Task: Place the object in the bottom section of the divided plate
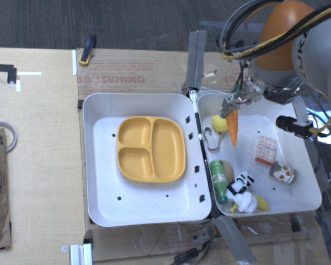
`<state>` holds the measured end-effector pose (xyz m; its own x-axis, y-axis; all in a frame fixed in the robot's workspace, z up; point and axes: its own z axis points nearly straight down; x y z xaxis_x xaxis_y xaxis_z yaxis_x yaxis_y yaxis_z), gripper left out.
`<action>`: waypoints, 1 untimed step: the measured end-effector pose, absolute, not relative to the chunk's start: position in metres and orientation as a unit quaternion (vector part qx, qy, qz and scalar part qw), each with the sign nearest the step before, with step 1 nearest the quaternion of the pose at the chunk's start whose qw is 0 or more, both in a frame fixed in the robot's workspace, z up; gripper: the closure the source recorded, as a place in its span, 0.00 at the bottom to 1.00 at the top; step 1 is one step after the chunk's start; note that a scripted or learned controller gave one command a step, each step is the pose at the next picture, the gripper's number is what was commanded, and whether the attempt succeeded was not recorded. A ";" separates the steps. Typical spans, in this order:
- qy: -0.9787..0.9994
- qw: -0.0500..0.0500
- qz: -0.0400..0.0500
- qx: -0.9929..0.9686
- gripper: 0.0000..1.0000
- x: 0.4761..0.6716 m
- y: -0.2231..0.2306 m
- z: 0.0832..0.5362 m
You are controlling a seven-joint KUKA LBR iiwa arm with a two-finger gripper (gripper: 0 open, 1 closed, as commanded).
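Observation:
A yellow divided plate (152,149) lies in the left white bin (99,164), with two small sections on its left and one large section on its right; all are bare. My gripper (231,105) hangs over the back left of the right bin (303,192). An orange carrot (232,129) points down from its fingers, thick end gripped, tip just above the bin floor. The gripper is well to the right of the plate, beyond the wall between the bins.
Near the carrot in the right bin are a yellow lemon (219,123) and a metal hook (211,141). A green bottle (218,180), black-and-white plush (241,184), white toy (248,203), red-white card (266,149) and small can (282,173) lie nearer the front.

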<state>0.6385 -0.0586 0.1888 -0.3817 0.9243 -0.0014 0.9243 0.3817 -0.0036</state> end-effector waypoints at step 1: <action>-0.781 0.000 0.002 -0.625 1.00 0.659 -0.018 0.188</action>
